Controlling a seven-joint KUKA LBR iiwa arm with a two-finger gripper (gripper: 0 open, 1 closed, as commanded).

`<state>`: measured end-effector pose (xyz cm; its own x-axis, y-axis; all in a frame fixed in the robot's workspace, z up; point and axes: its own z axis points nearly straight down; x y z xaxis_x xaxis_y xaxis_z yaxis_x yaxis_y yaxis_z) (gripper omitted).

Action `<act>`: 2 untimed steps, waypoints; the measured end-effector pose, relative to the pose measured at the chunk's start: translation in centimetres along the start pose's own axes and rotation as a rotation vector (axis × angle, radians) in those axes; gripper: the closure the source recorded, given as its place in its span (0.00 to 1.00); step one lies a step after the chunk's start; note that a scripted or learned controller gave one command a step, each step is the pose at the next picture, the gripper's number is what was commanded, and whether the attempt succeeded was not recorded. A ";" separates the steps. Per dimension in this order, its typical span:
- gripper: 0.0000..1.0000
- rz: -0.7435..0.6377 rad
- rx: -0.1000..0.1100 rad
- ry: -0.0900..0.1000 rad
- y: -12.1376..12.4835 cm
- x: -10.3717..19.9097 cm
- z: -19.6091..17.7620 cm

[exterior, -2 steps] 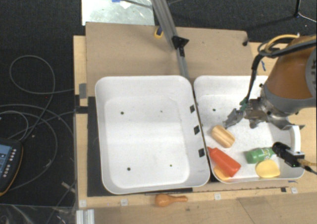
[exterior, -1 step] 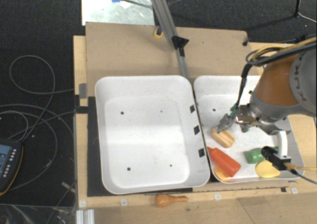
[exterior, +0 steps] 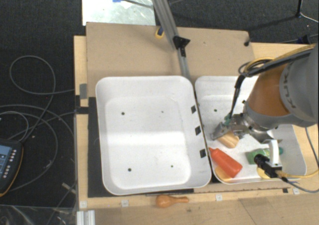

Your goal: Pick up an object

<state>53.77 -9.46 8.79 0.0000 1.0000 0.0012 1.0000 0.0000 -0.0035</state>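
Gripper (exterior: 223, 130) hangs low in the right bin (exterior: 212, 89), just above a tan bread-like piece (exterior: 229, 141); whether it is wide or narrow I cannot tell. An orange-red cone-shaped toy (exterior: 226, 162) lies just beside, likely sharing that corner by chance

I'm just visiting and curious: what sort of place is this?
Probably a robotics lab. A grey and orange arm reaches over two white bins on a bench, cables trail across the dark floor, and a handheld controller lies nearby.
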 end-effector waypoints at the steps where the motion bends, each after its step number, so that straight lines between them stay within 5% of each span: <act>1: 1.00 0.001 -0.005 -0.001 0.1 -0.1 -1.3; 2: 1.00 0.001 -0.009 -0.002 -0.6 -0.7 -6.7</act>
<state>53.23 -10.17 15.51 0.0010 1.0000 -0.0011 1.0000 -0.0010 0.0055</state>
